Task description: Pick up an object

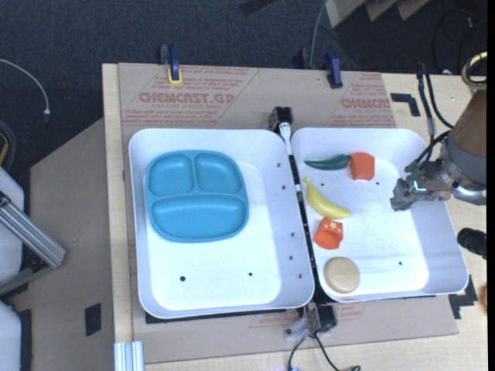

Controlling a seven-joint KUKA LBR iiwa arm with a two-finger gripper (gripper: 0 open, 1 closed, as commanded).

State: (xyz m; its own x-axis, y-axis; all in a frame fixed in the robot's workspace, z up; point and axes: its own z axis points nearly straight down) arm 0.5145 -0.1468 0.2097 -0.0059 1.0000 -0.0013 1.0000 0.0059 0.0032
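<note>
A tan bun (341, 274) lies nearest, at the front of the right bin (433, 273). Behind it are a red pepper (329, 233), a banana (325, 200), a green chilli (328, 162) and an orange cup (362, 166). The gripper (401, 198) hangs over the bin's bare right side, well apart from them; its state cannot be told. The left bin (224, 288) holds a blue plate (197, 195). The banana looks light, stiff and smooth; pinch it across its middle.

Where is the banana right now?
The banana lies in the right bin, near its left wall, between the green pepper above and the red piece below.
</note>
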